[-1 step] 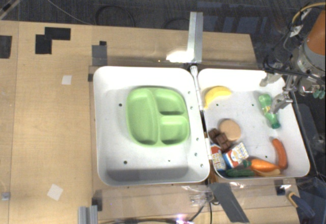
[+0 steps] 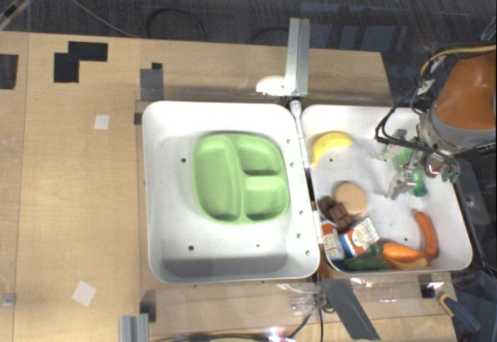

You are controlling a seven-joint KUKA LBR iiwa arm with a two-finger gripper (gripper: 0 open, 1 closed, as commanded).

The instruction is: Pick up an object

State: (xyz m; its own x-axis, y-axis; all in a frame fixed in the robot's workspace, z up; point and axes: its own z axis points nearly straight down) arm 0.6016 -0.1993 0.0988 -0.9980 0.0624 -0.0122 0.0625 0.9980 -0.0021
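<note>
Pincer (image 2: 405, 177) perhaps empty, over right bin (image 2: 458, 251)

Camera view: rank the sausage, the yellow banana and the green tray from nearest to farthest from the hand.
1. Sausage, below the hand, in the right bin.
2. Yellow banana, at that bin's far left corner.
3. Green tray, in the left bin.

One fixed camera above the bench (image 2: 70, 200), angled down over both white bins (image 2: 155, 177), arm (image 2: 466, 95) entering from right.
</note>
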